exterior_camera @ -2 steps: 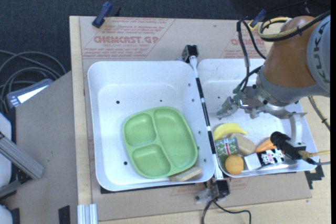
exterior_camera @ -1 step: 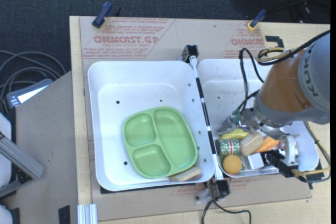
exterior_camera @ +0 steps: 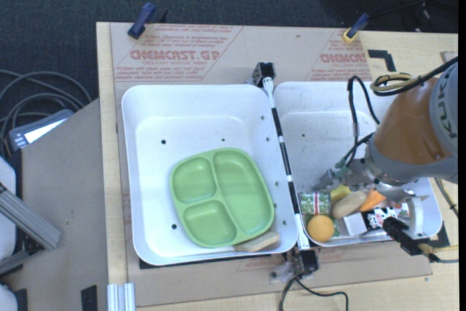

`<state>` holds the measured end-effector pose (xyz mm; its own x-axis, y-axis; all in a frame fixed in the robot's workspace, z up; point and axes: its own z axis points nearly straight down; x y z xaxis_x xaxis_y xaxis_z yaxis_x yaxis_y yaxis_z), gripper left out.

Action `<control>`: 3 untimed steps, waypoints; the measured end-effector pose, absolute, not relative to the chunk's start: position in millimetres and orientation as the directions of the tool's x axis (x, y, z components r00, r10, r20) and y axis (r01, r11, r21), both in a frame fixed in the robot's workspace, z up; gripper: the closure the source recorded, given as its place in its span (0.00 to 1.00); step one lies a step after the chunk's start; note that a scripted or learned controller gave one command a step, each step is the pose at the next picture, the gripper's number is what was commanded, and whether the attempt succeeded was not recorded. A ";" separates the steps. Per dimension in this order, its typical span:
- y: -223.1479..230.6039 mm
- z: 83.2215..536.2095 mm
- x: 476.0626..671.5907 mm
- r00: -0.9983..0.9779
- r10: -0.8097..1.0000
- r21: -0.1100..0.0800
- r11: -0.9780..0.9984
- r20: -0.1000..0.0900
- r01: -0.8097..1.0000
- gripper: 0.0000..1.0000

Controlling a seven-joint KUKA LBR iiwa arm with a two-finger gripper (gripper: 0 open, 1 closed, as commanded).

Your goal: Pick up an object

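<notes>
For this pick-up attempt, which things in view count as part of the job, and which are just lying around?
Part of the job:
gripper, low in the right bin
orange ball
green-labelled packet
the small items piled under the gripper

Lying about:
green divided plate in the left bin
tan block
blue clamp

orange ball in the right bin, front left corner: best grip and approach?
Take the orange ball across its middle, coming straight down from above. It is round, so any width across works, but the bin wall is close on its left and a pile of small items crowds its right. I'd line the jaws front to back, where there looks to be more room.
</notes>
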<state>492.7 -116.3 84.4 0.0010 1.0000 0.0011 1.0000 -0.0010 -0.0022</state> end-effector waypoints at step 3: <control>-163.6 160.7 492.1 0.001 1.000 0.001 -0.001 -0.001 1.000 0.00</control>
